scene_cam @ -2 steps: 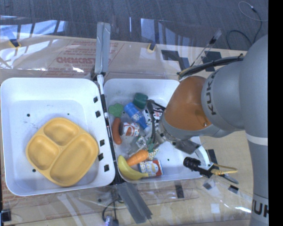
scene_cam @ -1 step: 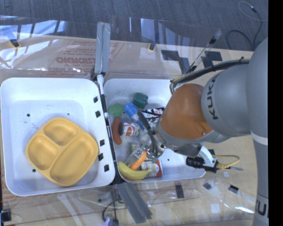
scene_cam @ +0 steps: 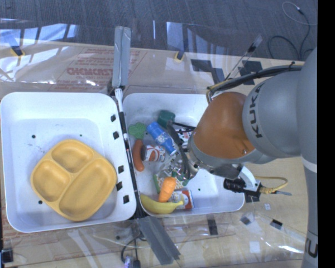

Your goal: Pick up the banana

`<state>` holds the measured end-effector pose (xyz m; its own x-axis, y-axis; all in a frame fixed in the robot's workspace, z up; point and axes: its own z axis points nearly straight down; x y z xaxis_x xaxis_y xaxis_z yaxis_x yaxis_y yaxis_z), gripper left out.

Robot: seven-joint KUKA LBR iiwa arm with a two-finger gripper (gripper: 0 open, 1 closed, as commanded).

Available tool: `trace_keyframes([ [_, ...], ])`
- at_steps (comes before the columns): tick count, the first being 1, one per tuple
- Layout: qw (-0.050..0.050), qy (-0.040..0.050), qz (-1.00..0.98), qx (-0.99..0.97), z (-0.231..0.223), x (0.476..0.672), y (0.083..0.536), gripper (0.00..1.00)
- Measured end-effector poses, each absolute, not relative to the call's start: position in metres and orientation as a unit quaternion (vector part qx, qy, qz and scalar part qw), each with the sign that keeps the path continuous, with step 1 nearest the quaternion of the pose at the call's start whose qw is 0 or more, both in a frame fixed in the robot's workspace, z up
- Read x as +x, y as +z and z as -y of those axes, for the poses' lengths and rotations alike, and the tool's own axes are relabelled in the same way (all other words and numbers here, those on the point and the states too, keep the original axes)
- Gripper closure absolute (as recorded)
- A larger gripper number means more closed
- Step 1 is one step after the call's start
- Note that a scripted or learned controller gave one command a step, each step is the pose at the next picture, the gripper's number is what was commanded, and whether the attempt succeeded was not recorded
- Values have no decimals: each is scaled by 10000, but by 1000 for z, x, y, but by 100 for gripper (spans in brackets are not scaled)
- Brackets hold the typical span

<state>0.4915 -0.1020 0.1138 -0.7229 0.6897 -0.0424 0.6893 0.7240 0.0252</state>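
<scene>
We watched the arm [scene_cam: 251, 127] reach into the right bin [scene_cam: 229, 200]; its gripper [scene_cam: 181, 169] hung above the clutter, its state unclear to us. The banana [scene_cam: 159, 205] lay nearer and left, long axis left-right, beside a carrot [scene_cam: 167, 188].

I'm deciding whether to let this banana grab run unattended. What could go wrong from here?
The banana lies against the right bin's near wall, so a finger may hit the wall. A carrot leans over it and could get grabbed instead. The gripper sits among clutter, over the carrot, not the banana.
</scene>
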Motion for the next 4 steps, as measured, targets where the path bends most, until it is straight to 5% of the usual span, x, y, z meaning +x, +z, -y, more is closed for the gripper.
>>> trace_keyframes([
  [1, 160, 25, -9284, 3712, 100, 487, 109, 0],
  [3, 93, -17, -9944, -1049, 97, 483, 96, 0],
  [4, 15, -8, -9766, -2150, 125, 527, 233, 0],
])
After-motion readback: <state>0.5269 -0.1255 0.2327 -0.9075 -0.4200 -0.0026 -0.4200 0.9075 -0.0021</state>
